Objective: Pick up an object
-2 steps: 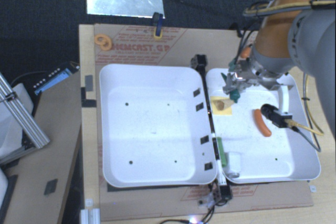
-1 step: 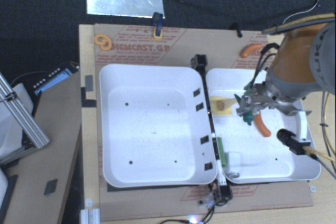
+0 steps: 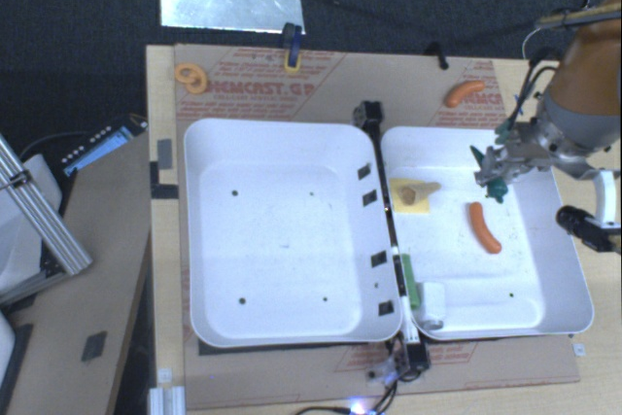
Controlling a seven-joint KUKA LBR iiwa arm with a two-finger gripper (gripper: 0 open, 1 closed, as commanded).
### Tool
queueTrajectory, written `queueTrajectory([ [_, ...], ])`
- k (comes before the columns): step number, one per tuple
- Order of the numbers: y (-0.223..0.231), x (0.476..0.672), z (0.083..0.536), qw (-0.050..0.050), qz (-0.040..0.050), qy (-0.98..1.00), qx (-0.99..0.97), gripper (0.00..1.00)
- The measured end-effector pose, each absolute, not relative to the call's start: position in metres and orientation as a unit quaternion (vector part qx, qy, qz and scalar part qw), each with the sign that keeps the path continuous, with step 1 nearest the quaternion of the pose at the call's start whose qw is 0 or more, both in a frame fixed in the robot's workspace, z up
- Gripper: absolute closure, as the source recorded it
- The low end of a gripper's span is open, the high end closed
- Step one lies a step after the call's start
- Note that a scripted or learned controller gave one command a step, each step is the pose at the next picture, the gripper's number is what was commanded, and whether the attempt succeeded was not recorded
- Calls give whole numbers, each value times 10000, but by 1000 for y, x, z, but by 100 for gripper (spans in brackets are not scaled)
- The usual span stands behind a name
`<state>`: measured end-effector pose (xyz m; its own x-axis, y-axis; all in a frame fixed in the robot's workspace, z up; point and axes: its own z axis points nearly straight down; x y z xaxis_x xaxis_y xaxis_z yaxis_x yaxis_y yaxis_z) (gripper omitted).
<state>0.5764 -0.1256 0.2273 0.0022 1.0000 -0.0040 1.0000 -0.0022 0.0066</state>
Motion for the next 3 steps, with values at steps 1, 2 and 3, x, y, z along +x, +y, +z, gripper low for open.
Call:
queueTrajectory([
  [1,-57,555,258,5,21,7106,7036,100],
  [2,27,547,341,26,49,7120,7022,100],
  [3,22,505,249,-33,-31,7074,7068,100],
])
